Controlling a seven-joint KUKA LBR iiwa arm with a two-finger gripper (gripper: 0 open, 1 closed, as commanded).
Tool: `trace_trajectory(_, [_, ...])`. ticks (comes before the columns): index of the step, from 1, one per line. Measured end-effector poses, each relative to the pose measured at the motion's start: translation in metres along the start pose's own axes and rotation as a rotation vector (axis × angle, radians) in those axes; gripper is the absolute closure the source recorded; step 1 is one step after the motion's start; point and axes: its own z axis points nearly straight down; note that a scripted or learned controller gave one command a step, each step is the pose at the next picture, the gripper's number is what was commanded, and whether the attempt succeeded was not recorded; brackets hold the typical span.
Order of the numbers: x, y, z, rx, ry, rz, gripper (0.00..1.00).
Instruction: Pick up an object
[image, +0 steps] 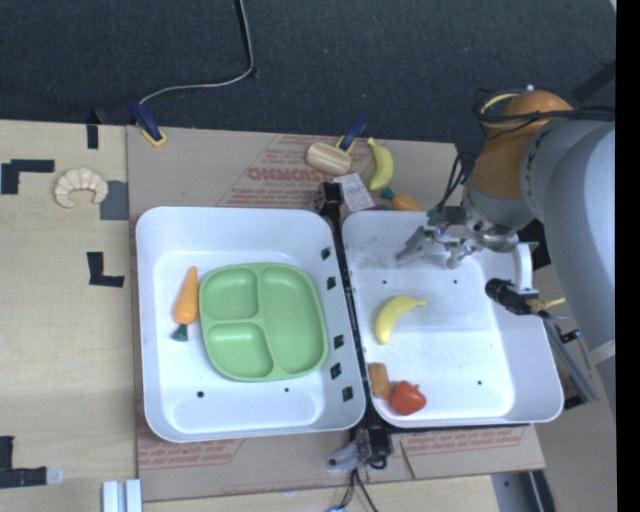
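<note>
Grey metal, the gripper (432, 247) hangs over the far part of the right bin (520, 385), its fingers spread wide and holding nothing. The yellow banana (397, 314) lies apart from it, nearer the bin's middle; a red tomato (407, 398) and an orange piece (378, 379) sit by the near wall. A good pick probably means centring over the banana's middle and straddling its narrow width before descending.

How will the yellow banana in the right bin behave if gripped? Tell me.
The banana is curved with tapered ends, so it would probably pivot or spin if pinched off-centre. Its smooth surface may slip. It looks like a rigid toy, probably light.
</note>
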Motion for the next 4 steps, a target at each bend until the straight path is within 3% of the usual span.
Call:
trace_trajectory(1, [0.058,-0.034,0.008,0.002,0.003,-0.001,0.0])
trace_trajectory(2, [0.06,-0.079,0.014,-0.005,0.0,0.0,0.0])
trace_trajectory(3, [0.059,-0.079,0.005,-0.006,-0.001,0.0,1.0])
trace_trajectory(4, [0.059,-0.079,0.005,-0.006,-0.001,0.0,0.0])
